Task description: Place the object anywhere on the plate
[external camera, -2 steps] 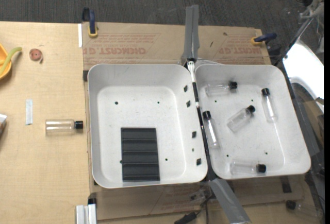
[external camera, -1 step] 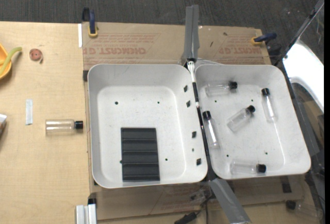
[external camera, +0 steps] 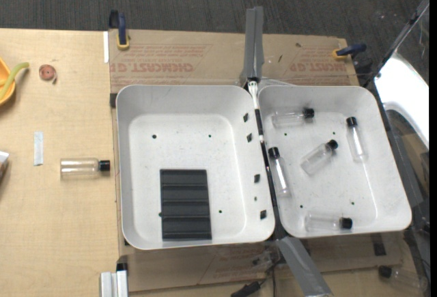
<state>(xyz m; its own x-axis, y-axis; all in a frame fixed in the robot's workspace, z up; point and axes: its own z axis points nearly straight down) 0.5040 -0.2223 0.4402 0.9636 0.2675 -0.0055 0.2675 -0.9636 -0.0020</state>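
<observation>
While the desk (external camera: 61, 220) lies wide under two white bins, the left bin (external camera: 136, 173) carries a black ribbed plate (external camera: 184, 204) at its near middle. The right bin (external camera: 382, 152) holds five clear bottles with black caps, all well apart from the plate: far (external camera: 292, 116), right (external camera: 355, 138), middle (external camera: 319, 156), left wall (external camera: 276, 169), near (external camera: 326, 223). A sixth bottle (external camera: 83, 166) lies on the desk, left of the bins. The gripper's state I cannot tell.
</observation>
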